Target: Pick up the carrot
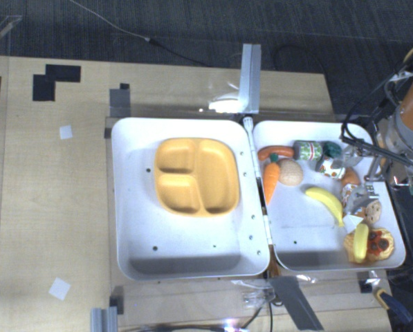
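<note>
Down at the near edge of the tabletop (pixel 47 206) you can see a metal bracket (pixel 299 308) where the two bins meet. Next comes the near right corner of the right bin (pixel 310 254), where a small banana (pixel 360 241) lies on a cookie with red bits (pixel 378 243). Look a little farther in and you find the gripper (pixel 358 200), low over the bin's right side, near a bigger banana (pixel 326 200). You cannot tell from here if it is grasping or let go, and nothing can be seen held in it.

So the pick has not started, I think. Your carrot (pixel 270 180) lies by the left wall of the right bin, its point toward the near edge. It is well apart from the gripper. The next move calls for a trip across the bin to the left wall, then a drop over the middle of the carrot.

Watch the crowd. A pale round potato (pixel 291 173) touches the carrot's right side, and a red sausage (pixel 275 152) lies just past its far end. The wall is tight on the other side. Farther back lies a green can (pixel 317 150). The left bin (pixel 137 241) holds a yellow tray (pixel 196 176).
</note>
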Robot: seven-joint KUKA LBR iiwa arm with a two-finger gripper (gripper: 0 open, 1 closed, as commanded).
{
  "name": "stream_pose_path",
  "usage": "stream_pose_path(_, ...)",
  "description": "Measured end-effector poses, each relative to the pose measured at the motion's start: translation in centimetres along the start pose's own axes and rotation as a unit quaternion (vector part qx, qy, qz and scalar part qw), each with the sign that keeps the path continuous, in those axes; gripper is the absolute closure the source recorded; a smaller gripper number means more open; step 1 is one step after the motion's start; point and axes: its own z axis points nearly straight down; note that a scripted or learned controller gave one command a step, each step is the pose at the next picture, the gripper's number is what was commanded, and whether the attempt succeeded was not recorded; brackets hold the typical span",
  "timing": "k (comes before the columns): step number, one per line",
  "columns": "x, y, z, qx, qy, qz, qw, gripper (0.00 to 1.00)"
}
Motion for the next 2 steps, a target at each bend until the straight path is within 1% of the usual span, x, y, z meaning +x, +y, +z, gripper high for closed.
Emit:
stream_pose_path(1, 0.9, 2.3, 14.7, -0.001, 0.004, 0.121, 0.9926, 0.0)
stream_pose_path(2, 2.3, 9.8, 9.2, -0.002, -0.001, 0.125, 0.9921, 0.0)
